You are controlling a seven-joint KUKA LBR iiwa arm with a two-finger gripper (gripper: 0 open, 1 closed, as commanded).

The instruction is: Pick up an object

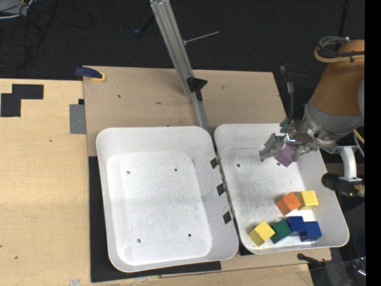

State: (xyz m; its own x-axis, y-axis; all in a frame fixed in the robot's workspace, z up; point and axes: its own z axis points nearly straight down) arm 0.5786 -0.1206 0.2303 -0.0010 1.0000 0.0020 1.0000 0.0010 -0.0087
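Currently the table (pixel 149 100) carries two white bins; the left bin (pixel 158 195) is bare, the right bin (pixel 250 177) holds the blocks. The arm (pixel 336 100) hangs over the right bin, its end effector (pixel 284 151) pinching a purple block (pixel 286 155), apparently lifted. Judged step: pick made; next calls for a steady raise. Orange block (pixel 289 202), yellow block (pixel 309 198) and others crowd the near rim; open room lies left.

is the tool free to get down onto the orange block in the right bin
Probably not yet. A purple block sits between the tool's fingers, so it would have to let go first. Otherwise the orange block has an open top, though the yellow block crowds one side.
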